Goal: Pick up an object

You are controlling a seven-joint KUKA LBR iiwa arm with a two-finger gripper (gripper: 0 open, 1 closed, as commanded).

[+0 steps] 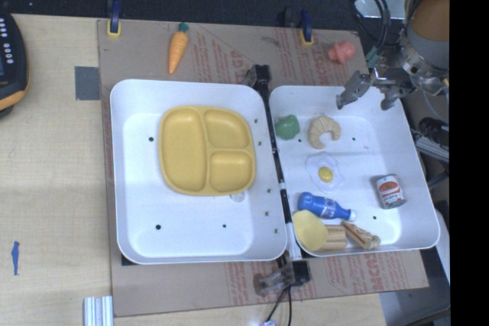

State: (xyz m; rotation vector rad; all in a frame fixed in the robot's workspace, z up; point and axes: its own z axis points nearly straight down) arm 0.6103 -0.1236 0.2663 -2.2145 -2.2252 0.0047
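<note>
Right now the gripper [370, 93] hangs over the right bin's [412, 164] far edge, fingers apart and holding nothing; the croissant [325, 130] lies nearest, just down-left of the fingertips, curved with its ends pointing down

One fixed camera looks down at a slant on both my shallow white bins [130, 240]; my arm enters from its right.
</note>
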